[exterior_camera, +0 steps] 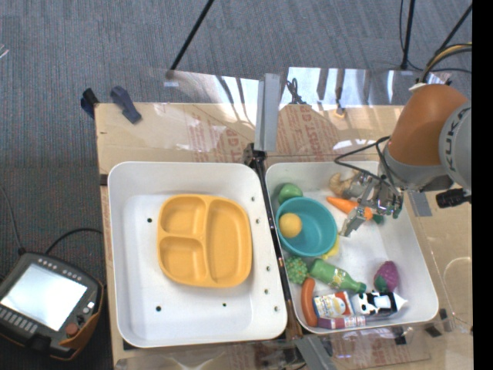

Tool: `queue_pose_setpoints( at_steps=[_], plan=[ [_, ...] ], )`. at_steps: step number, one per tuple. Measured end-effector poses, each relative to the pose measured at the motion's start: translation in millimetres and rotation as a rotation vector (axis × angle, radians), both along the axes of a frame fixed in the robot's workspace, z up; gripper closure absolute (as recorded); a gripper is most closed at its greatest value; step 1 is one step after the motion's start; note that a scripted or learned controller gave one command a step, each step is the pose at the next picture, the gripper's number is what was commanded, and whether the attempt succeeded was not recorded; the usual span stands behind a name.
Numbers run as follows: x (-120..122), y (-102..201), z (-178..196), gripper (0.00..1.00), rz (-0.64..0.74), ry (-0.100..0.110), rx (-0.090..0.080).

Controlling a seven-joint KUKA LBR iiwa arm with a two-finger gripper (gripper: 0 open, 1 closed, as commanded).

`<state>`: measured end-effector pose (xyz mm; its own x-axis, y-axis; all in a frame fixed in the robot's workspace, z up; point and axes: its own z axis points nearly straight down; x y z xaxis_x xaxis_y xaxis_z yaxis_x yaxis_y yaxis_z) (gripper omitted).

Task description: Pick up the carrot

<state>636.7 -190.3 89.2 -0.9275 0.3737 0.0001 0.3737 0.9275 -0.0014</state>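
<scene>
- While the gripper [368, 209] sits low in the right bin [408, 241], the step in hand reads as the approach and closing on the carrot [341, 204], not yet the lift.
- Task object location: the carrot lies in the upper middle of the right bin, just right of the teal bowl [306, 226], with its pointed end toward the bowl and its thick end under the gripper.
- Jaw state: the jaws stand at the thick end of the carrot, but the pictures do not resolve whether they are spread or closed, and a firm hold cannot be confirmed.
- Neighbouring items: a beige object [344, 182] lies just above the carrot; the bowl holds a yellow ball [290, 224]; a green bottle [336, 275] and a purple item [387, 274] lie lower in the bin, well apart from the carrot.
- Left bin [131, 199]: carries a yellow divided plate [205, 240] and plays no part in this step.
- Next move, as a judgement: confirm that the jaws straddle the carrot across its width, close them, then raise straight up.
- Caution: the bowl rim is near the carrot tip, so a sideways drag may nudge the bowl.
</scene>
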Motion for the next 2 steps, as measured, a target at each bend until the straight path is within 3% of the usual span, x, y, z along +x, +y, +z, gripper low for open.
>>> queue_pose_setpoints(
  at_steps=[2],
  plan=[
    [-9.5, 0.5, -1.1, 0.00, 0.067, 0.001, 0.002]
  ],
)
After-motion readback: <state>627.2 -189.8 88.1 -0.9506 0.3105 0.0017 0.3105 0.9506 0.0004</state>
